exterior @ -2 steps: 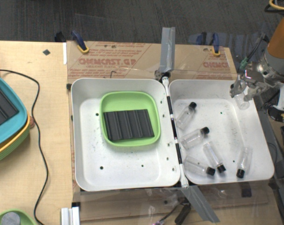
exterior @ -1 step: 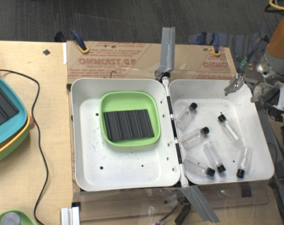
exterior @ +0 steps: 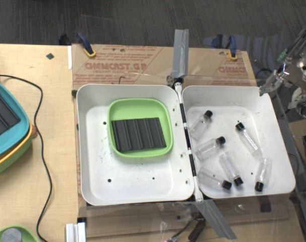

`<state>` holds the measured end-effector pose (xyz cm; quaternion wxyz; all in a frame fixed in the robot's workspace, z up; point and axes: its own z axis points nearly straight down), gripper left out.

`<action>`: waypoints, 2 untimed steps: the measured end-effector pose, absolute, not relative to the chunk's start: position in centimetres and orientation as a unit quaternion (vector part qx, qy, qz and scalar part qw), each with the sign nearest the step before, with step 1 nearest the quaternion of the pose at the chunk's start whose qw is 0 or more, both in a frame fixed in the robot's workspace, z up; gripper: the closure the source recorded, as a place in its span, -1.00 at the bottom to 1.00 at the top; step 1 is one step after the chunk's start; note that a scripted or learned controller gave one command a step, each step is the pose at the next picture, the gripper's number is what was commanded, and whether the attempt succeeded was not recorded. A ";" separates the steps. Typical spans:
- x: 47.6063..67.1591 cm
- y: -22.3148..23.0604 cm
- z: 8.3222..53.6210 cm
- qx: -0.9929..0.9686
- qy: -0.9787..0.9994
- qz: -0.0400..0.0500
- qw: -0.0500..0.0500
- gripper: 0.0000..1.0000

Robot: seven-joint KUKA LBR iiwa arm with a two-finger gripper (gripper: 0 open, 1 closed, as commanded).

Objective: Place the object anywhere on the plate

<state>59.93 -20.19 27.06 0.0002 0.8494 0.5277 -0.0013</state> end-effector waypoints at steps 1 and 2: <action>57.5 -20.9 30.0 0.912 0.409 -0.002 0.000 -1.00; 57.5 -21.6 29.1 0.972 0.237 -0.003 0.000 -1.00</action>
